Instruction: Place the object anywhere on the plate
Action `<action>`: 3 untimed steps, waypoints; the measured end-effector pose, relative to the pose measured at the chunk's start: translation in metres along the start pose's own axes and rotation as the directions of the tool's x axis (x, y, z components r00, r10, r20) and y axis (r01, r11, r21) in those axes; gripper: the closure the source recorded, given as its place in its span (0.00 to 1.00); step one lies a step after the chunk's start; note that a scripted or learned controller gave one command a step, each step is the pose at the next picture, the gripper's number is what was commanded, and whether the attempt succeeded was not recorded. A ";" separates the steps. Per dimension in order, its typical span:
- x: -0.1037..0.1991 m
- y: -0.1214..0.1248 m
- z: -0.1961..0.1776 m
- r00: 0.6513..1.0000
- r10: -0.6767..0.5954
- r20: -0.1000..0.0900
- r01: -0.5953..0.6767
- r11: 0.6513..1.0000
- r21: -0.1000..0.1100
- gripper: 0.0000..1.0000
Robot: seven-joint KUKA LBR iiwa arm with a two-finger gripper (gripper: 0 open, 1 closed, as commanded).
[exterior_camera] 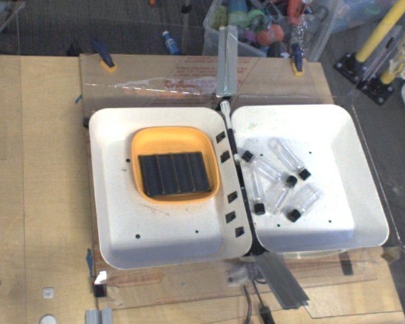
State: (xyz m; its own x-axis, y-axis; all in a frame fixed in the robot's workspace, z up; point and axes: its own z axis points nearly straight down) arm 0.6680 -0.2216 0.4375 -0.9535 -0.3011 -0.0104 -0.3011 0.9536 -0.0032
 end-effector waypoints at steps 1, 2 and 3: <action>0.000 0.000 0.000 0.991 -0.132 0.000 0.132 0.991 0.000 1.00; 0.000 0.000 0.000 0.917 -0.399 0.001 0.399 0.917 -0.001 1.00; 0.000 0.000 0.000 0.757 -0.653 0.002 0.653 0.757 -0.002 1.00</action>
State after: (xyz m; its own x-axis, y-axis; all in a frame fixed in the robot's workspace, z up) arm 0.6680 -0.2216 0.4372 -0.5257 -0.8506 -0.0074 -0.8506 0.5257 -0.0077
